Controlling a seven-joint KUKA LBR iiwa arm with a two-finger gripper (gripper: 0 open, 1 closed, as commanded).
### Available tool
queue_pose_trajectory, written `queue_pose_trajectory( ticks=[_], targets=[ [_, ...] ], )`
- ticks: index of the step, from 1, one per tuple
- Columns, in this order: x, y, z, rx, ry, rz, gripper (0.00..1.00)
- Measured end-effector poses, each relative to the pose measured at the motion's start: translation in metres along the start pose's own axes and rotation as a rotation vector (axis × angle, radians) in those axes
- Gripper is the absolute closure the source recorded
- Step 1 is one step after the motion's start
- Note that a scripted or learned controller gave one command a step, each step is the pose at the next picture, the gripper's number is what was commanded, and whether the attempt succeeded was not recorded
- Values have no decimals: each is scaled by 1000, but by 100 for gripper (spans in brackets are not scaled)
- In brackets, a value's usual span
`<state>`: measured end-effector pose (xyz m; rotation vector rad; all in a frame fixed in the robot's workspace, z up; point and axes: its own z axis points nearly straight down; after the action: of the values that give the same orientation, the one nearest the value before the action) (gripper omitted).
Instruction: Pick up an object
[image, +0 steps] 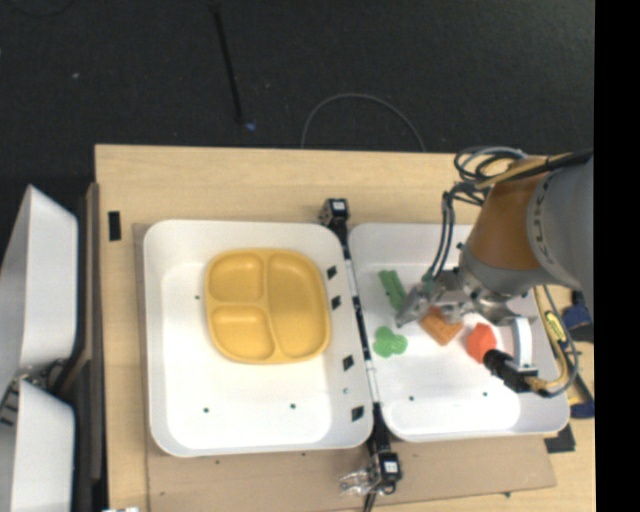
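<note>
The right bin (440, 415) holds several small objects. A green stick (393, 287) lies near its left side, with a round green piece (389, 344) below it. An orange block (440, 327) and a red-orange ball (480, 338) sit further right. The grey arm with its orange band (505, 225) reaches in from the right. My gripper (432, 305) hangs low over the bin, right above the orange block and just right of the green stick. The wrist hides the fingertips from the camera.
The left bin (170, 420) contains a yellow divided plate (268, 304). Black clips (333, 211) mark the seam between the two bins. Cables (530, 378) trail along the right bin's right side. Wooden bench surrounds both bins.
</note>
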<state>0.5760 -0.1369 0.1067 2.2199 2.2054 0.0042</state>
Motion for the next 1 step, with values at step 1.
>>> queue_pose_trajectory(
  ticks=[1],
  targets=[
    [-2,4,-15,-16,-3,6,100]
  ],
)
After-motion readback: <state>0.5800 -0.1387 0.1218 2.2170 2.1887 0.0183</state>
